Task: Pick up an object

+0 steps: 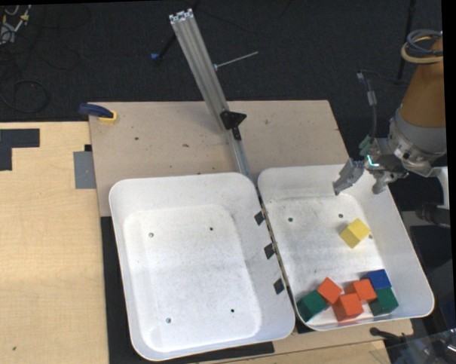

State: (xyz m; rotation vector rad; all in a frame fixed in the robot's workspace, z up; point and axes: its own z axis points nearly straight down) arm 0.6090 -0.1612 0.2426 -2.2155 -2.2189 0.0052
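Note:
My gripper (364, 179) hangs over the far right corner of the right bin (303, 185), its two fingers spread open with nothing between them. A yellow cube (355, 233) lies alone in the right bin, a little below and left of the gripper. Near the bin's front edge sits a cluster of blocks: an orange block (329, 290), an orange block (348, 306), another orange one (364, 290), a blue block (378, 279), a green block (312, 305) and a dark green block (384, 304).
The left bin (138, 196) lies beside the right one, with black clips (267, 250) along the seam. A slanted aluminium rail (205, 73) rises behind the bins. A blue and yellow clamp (98, 111) sits at the board's far left corner.

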